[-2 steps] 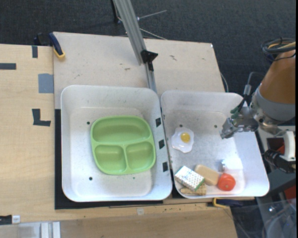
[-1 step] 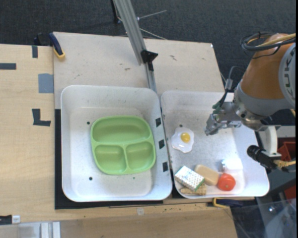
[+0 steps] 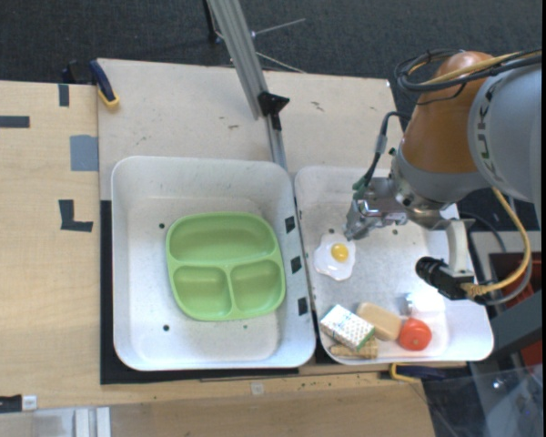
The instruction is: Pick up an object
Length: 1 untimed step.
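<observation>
Two shallow white bins side by side on the bench: left bin carrying a green three-compartment tray, lying flat near the middle; right bin carrying the small items. Grey KUKA arm with orange band reaching in from the right, its bulk covering the far right part of the right bin. Gripper low over the upper left part of the right bin, just above and beside a toy fried egg, white with a yellow yolk; touching the egg or merely near it, impossible to judge. Nothing visibly between the fingers; spread or pressed together, cannot tell, the tips too small and dark against the wrist hardware. Along the near edge of the right bin, a small green-and-white box, tilted, pressed against a tan block, maybe bread or cheese, hard to name. Just right of that, a red tomato-like ball. Beyond it a pale item, washed out against the white bin and partly behind a black cable fitting, not identifiable. Slanted metal pole crossing the top, cut off by the upper frame edge.
</observation>
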{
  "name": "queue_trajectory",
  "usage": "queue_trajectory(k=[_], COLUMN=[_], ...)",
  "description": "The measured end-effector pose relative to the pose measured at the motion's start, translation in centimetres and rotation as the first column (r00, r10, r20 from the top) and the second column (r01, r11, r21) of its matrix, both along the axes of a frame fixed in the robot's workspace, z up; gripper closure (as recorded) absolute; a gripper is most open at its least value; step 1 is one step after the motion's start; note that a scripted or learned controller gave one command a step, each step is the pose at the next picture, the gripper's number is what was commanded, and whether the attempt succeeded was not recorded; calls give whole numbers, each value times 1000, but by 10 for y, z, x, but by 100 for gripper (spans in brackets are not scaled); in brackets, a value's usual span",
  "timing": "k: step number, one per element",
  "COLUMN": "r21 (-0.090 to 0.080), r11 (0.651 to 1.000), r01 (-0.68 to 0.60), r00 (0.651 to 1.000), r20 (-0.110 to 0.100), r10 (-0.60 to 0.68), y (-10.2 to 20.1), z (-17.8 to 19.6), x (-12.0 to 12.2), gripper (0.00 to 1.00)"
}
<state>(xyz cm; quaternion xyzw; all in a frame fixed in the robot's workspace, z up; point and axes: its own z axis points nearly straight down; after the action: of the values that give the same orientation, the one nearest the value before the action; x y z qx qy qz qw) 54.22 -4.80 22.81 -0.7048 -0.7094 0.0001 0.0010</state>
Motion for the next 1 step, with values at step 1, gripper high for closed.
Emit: queue_trajectory(k=[1], r21=[1], r11=[1000], r01=[-1], r00=[1000], r20=[1], r10=[1], y=[54], z=[10], x=[11], gripper=[100])
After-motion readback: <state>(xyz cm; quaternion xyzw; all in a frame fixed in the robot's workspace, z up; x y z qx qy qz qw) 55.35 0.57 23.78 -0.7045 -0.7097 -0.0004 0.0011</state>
